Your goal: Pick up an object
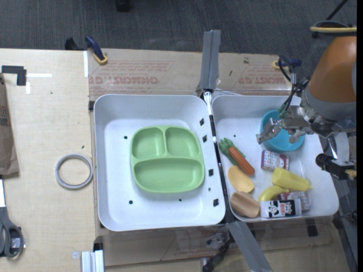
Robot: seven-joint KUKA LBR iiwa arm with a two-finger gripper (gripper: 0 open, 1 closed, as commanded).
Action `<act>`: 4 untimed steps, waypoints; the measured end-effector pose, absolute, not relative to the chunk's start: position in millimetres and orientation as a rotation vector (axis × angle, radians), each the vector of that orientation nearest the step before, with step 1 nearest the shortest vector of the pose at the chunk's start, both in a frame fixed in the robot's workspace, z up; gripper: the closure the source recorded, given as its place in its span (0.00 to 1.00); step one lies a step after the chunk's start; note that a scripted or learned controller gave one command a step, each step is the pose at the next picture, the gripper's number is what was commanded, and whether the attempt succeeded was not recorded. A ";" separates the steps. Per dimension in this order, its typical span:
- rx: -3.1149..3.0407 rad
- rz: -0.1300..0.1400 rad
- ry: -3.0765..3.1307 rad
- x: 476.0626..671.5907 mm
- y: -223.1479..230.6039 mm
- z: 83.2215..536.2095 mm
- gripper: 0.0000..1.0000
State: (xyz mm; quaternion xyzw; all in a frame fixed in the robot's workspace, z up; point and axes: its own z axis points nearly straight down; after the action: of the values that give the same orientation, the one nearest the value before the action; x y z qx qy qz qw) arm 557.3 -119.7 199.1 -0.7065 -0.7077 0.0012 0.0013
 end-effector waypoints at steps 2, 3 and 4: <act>-2.177 -0.007 -2.278 569.2 -204.7 96.9 0.00; -2.095 -0.006 -2.347 483.9 -188.1 95.5 0.00; -2.253 -0.006 -2.203 480.3 -170.3 95.4 0.00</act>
State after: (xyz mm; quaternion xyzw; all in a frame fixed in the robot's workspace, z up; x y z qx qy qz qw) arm 480.3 -170.3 95.4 -0.7151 -0.6990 -0.0019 -0.0046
